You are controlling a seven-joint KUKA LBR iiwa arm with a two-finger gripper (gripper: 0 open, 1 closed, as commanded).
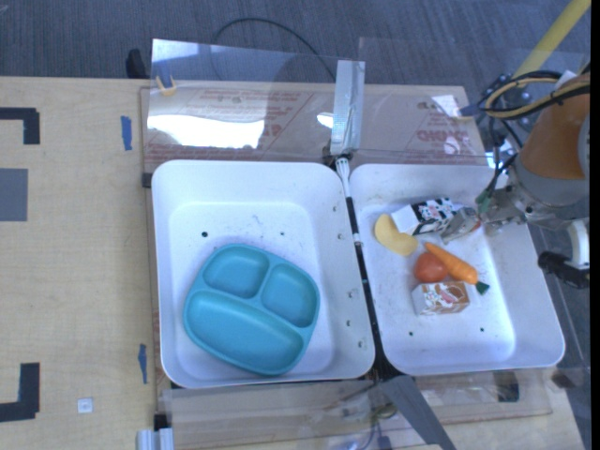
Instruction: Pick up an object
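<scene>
The right bin (pixel 525 336) holds a small cluster of toy food. A yellow banana-like piece (pixel 394 235) lies at the left of it. A black-and-white carton (pixel 427 215) sits at the back. An orange carrot (pixel 454 262) lies slantwise beside a red tomato (pixel 429 268), and a small printed box (pixel 441 298) rests just in front of them. My gripper (pixel 463 224) is low in this bin, right next to the carton's right side and just above the carrot's upper end. Nothing is visibly lifted.
The left bin (pixel 178 204) holds a blue divided plate (pixel 251 307). A clear plastic sheet (pixel 253 111) and a metal post (pixel 347 106) stand behind the bins. The arm with its orange band (pixel 558 143) and cables comes over the right bin's far right corner.
</scene>
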